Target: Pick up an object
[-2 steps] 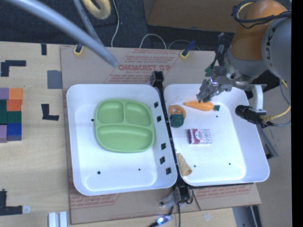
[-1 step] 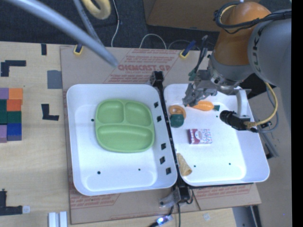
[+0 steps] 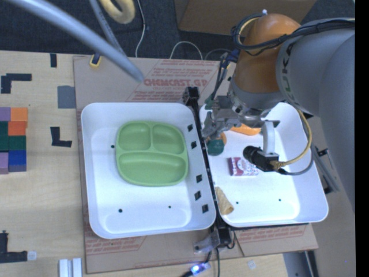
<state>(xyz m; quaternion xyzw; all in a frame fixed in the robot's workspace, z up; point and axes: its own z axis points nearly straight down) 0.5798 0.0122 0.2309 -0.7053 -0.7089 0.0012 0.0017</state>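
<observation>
We find the end effector [image 3: 214, 133] low over the right bin [image 3: 288, 209], hard against the divider between the two bins; its metal parts crowd together there, and we cannot tell how it is set or whether it has hold of anything. The nearest candidate for the pick is a small teal object [image 3: 215, 148], lying in the right bin just below the end effector in the picture, touching it or very nearly so (the overlap is too tight to decide which); it looks roundish, so we judge no long axis matters for it. An orange piece [image 3: 248, 130] lies just to the other side, partly hidden behind the wrist; a small printed packet [image 3: 243, 167] sits a little further toward the bin's middle, its long side running roughly left to right; a tan wedge [image 3: 223, 201] rests against the near left wall. The left bin [image 3: 101, 209] carries a green divided plate [image 3: 152, 153], well apart from the arm. We judge the coming move turns on that short drop toward the teal object; the divider so close beside it could foul the descent.
</observation>
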